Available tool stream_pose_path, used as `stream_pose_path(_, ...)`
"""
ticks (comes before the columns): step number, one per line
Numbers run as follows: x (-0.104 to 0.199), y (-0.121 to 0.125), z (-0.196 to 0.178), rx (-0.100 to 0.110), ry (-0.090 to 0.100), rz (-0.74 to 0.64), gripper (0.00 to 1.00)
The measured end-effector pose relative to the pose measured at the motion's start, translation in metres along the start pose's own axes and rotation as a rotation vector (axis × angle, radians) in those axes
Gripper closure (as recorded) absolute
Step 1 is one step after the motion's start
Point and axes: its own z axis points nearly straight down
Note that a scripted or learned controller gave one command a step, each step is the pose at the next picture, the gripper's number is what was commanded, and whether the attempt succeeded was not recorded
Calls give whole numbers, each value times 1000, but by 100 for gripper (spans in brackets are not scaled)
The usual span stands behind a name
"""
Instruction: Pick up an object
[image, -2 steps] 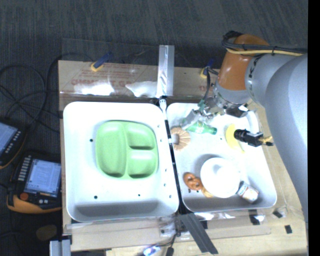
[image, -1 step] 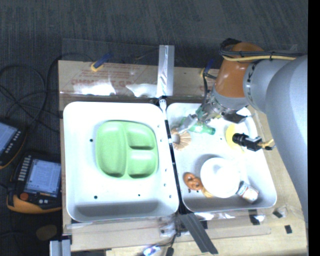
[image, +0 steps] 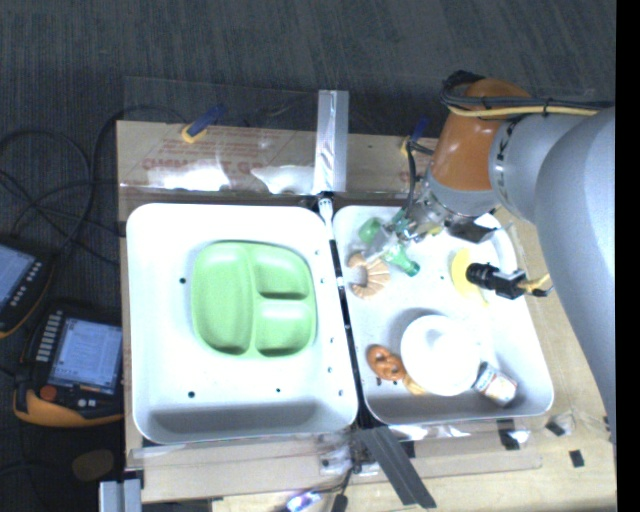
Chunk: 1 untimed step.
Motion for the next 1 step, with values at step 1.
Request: stream_pose_path(1,53,32,-103,28,3,86,100)
